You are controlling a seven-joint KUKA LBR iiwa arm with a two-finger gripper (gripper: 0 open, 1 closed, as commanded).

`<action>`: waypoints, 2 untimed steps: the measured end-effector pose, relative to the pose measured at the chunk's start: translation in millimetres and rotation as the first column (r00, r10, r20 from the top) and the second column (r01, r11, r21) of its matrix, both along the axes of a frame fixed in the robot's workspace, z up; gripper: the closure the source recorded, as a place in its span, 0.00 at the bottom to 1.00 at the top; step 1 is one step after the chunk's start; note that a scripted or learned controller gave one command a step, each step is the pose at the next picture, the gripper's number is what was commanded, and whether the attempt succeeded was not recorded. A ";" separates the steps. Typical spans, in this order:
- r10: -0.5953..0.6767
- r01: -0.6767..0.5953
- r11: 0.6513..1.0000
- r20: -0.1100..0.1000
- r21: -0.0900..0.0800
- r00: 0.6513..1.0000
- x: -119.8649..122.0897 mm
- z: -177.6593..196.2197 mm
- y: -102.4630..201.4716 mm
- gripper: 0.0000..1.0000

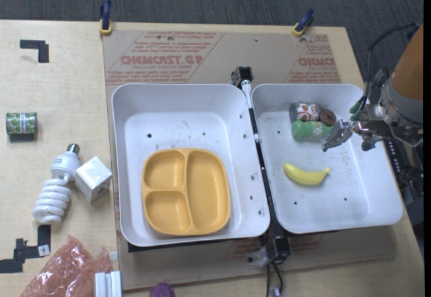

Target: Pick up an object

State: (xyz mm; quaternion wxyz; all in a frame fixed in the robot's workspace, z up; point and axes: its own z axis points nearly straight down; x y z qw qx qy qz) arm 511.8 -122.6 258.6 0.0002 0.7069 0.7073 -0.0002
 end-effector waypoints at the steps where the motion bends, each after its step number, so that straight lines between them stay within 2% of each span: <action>1: -0.003 0.003 1.000 0.000 0.000 1.000 4.3 -100.4 11.1 0.00; 2: -0.003 0.003 1.000 0.000 0.001 1.000 -25.3 -166.3 15.4 0.00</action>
